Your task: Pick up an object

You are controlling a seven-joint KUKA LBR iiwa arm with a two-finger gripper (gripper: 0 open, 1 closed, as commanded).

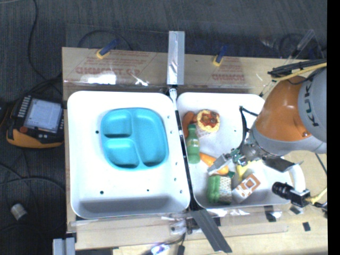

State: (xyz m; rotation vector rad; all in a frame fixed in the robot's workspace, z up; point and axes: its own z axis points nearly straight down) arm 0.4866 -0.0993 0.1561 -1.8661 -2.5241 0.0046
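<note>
Gripper (234, 161) low in right bin (249, 101), among pile: yellow item (240, 170), green pack (214, 189), carton (245, 186). Cannot tell pincer state; no item seen held. Judged: grasp under way, lift left. Left bin (85, 195) holds blue tray (134, 137). Writing: partial "KU" on arm (289, 118); carton print unreadable.

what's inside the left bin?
The left bin holds one blue divided tray, three compartments, nothing in them. A few small dark spots dot the bin floor. Whatever lies under the tray is covered.
</note>
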